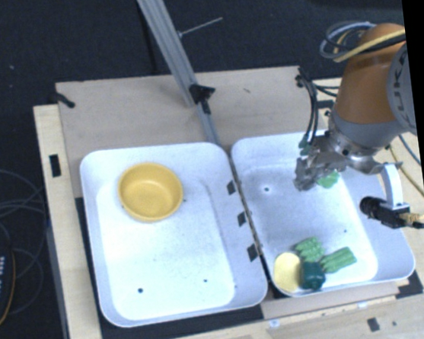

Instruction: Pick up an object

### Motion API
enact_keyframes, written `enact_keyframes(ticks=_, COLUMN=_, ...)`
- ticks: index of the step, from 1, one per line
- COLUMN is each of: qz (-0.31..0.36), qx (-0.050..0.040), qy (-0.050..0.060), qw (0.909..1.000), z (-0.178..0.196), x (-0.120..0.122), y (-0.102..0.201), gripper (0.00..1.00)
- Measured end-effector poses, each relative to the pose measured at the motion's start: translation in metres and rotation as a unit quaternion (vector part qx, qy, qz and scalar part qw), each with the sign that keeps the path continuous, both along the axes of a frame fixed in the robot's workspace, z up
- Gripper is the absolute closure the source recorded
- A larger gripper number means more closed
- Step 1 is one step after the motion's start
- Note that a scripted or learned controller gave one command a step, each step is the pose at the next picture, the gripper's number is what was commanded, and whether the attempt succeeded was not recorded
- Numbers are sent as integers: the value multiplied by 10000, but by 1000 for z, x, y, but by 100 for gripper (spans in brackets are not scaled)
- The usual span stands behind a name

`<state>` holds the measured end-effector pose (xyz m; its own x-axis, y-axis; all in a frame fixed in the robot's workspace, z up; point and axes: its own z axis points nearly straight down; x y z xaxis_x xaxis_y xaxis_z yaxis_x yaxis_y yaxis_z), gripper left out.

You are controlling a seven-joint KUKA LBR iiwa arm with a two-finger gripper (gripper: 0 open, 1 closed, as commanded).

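A small green piece (328, 180) sits right at the tip of the pincer (310, 175), over the upper part of the right bin (272, 161). The piece shows just beside the grey fingers, on their right, touching or nearly touching them. Whether it is clamped between them or only lies against them, I cannot tell, and the view does not settle whether the pincer is spread or closed.

The pincer hangs below the grey wrist of the arm (371, 91), whose orange band fills the upper right. Cables loop from the top of the arm down to the wrist.

In the lower part of the same bin lies a cluster of things near the front wall: a pale yellow round (286, 271) at the left, a dark teal block (312, 275) touching it, a ridged green piece (308, 248) just above, and a longer green piece (339, 259) slanting off to the right. All of these are well apart from the pincer.

The left bin (172, 285) holds a yellow bowl (151, 191), upright, in its upper left part.

Both bins rest side by side on the desk (127, 106). A grey metal bar (168, 43) slants down from the top towards the gap between the bins.
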<state>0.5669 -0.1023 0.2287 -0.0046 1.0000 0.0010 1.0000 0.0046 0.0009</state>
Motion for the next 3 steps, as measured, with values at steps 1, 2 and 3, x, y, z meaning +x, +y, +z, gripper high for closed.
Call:
enact_keyframes(ticks=1, qz=0, qx=1, qy=-2, qw=10000, z=12, x=14, y=53, gripper=100)
enact_keyframes(ticks=2, qz=2, qx=2, qy=1, qw=10000, z=16, x=15, y=111, gripper=100)
enact_keyframes(ticks=3, qz=-7, qx=-4, qy=7, qw=10000, z=3, x=26, y=162, gripper=100)
